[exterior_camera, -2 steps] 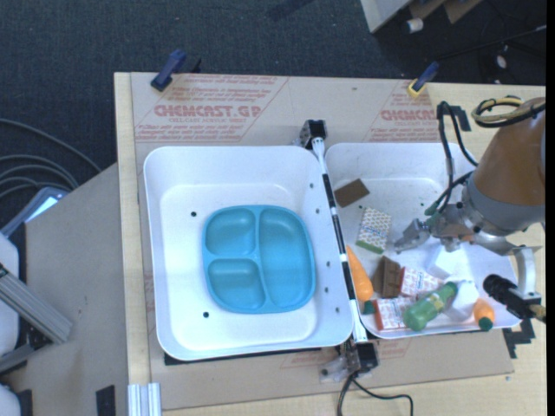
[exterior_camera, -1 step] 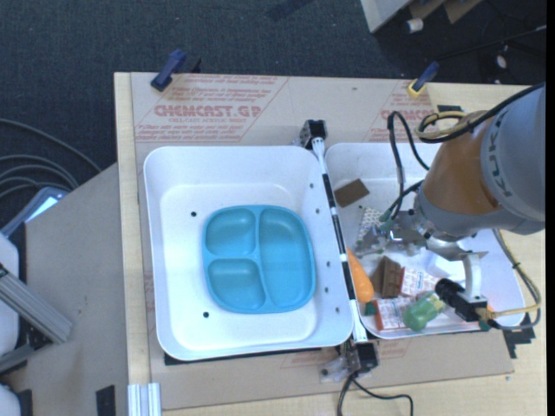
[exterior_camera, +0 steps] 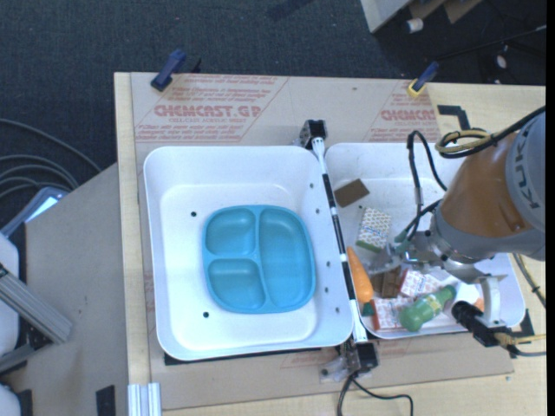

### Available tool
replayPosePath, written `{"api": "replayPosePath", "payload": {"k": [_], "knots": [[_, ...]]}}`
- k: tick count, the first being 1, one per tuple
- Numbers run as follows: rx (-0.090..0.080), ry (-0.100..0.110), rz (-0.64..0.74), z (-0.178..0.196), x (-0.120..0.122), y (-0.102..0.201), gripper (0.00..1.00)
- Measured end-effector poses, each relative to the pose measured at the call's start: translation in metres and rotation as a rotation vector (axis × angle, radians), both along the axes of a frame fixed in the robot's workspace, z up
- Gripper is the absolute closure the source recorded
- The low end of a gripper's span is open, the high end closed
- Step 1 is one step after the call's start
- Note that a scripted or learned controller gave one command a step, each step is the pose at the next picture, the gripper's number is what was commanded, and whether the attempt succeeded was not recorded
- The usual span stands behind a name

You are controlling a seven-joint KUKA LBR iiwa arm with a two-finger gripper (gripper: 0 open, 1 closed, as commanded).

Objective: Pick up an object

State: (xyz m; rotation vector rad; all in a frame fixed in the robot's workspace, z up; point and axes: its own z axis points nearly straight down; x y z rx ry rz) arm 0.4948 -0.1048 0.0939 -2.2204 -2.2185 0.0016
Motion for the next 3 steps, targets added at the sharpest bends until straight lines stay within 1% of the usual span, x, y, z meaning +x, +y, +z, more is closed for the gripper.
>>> {"api": "replayPosePath", "payload": {"k": [1, 2, 3], "knots": [[-0.006, -0.009, -0.003, -0.007, 0.006, 0.008, 0.0], [-0.002, -0.004, 0.002, -0.009, 0.097, -0.004, 0.0], [0.0, 0.0, 0.001, -0.01, 0.038, 0.006, 0.0]]}}
